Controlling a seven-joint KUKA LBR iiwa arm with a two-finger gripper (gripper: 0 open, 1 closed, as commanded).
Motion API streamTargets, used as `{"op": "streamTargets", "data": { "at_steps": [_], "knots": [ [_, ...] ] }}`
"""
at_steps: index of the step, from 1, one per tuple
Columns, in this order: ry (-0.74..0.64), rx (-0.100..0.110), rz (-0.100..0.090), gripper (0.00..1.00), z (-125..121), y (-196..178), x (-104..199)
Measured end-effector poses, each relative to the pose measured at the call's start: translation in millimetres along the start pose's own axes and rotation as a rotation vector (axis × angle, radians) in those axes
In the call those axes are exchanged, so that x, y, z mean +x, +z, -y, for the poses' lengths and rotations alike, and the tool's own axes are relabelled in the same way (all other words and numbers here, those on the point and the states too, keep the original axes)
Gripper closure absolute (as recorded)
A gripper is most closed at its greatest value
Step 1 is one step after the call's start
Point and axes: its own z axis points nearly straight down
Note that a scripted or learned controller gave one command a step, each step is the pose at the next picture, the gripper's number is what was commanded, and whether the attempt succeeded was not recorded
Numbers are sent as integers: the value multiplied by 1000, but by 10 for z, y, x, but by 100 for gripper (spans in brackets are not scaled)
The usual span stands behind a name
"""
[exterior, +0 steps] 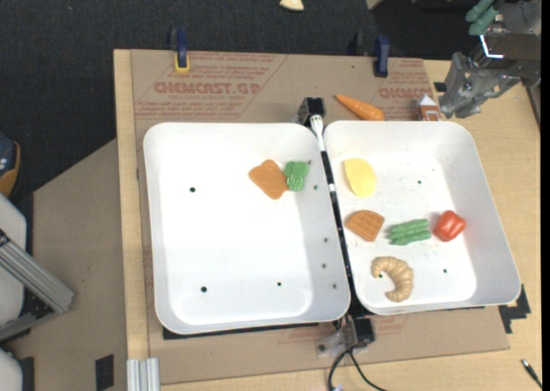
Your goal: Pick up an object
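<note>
My gripper (464, 88) hangs at the upper right, above the far right corner of the right bin (481, 174), apart from every object. In the right bin lie a yellow lemon-shaped piece (360, 177), a brown waffle (364, 225), a green bean pod (409, 231), a red pepper (449, 225) and a tan croissant (394, 277). The left bin (198, 235) holds an orange piece (268, 180) touching a green piece (296, 174) near its far right side.
A carrot (359, 107) lies on the cardboard behind the bins, beside a small orange-and-white item (428, 108). Blue clamps (180, 47) (381, 56) grip the board's far edge. A black clip (310, 109) sits where the two bins meet.
</note>
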Motion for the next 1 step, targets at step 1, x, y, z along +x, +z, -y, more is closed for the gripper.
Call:
{"op": "streamTargets", "data": {
  "at_steps": [1],
  "knots": [
    [-26, 25, 0, 100, -15, 1396, 1940]
  ]
}}
